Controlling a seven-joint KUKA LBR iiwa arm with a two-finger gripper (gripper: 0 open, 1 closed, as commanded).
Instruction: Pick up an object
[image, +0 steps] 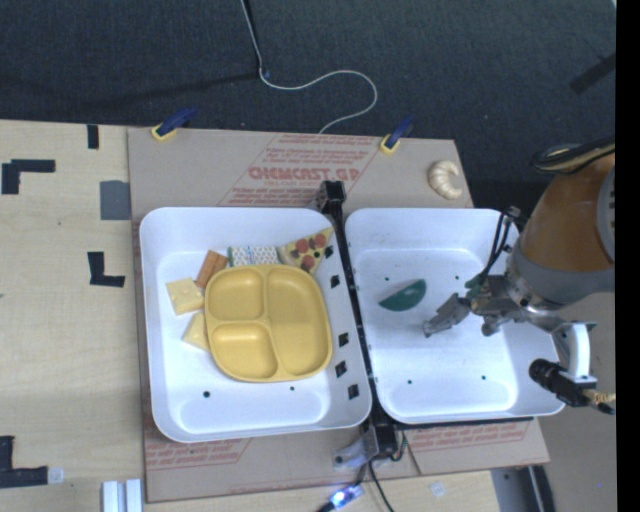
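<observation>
Gripper (443, 320), on the arm reaching in from the right, hangs over the right bin (400, 400); finger spacing cannot be told from above. Green object (404, 295) lies on that bin's floor, just left of and above the gripper, apart from it. Left bin (170, 400) holds a yellow divided plate (268, 322) with small flat pieces (186, 296) beside its left and upper edges.

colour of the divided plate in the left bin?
Yellow; the divided plate shows clearly in the camera view.
</observation>
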